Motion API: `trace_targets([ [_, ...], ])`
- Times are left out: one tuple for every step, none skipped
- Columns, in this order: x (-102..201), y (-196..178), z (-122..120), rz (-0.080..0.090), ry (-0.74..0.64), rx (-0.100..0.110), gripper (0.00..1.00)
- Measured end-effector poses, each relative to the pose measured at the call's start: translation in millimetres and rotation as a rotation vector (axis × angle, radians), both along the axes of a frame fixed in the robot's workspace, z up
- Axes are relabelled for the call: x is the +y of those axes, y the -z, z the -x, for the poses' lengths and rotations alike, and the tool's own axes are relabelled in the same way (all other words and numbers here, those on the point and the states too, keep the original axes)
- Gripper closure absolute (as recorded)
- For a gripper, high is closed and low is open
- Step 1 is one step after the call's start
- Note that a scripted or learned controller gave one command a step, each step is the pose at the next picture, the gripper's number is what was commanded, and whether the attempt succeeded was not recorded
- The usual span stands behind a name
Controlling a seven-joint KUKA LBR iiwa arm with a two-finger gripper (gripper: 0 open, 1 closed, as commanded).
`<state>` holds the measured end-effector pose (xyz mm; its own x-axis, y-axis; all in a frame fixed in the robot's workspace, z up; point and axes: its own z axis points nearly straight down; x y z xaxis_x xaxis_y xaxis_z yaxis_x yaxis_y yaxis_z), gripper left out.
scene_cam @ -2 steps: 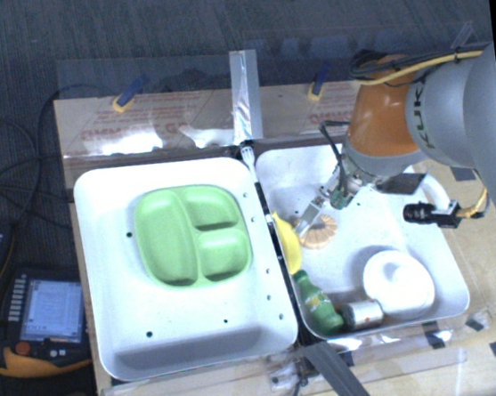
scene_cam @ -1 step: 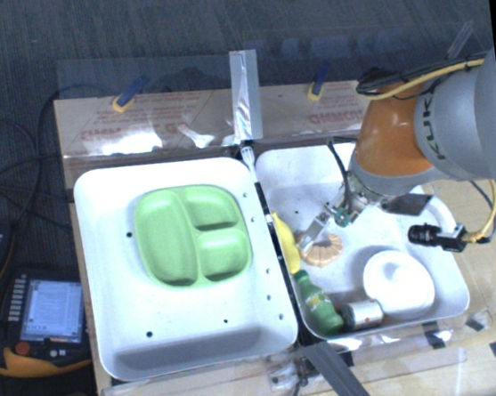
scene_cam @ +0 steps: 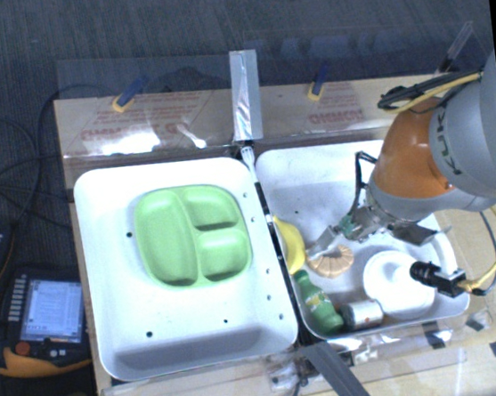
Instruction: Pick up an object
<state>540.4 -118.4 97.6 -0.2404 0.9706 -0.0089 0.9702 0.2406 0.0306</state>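
Lying under pincer [scene_cam: 335,237]: round tan ridged biscuit-like obj [scene_cam: 333,264].

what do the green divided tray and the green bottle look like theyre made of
The green divided tray in the left bin looks like moulded plastic with a matte finish: one even pale green, soft rounded compartment edges, no glare. The green bottle in the right bin looks like glossy plastic, possibly glass: darker green with small bright highlights. The view is too coarse to settle it.
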Motion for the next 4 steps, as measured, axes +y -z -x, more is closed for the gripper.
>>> trace_targets([
  [-0.9, 1.7, -6.7, 0.001, 0.020, 0.006, 0.00],
  [12.7, 1.8, 30.3, 0.008, -0.138, 0.002, 0.00],
  [0.6, 4.8, 8.1, 0.010, -0.379, 0.012, 0.00],
  [8.2, 7.1, 42.9, 0.016, -0.429, 0.014, 0.00],
])
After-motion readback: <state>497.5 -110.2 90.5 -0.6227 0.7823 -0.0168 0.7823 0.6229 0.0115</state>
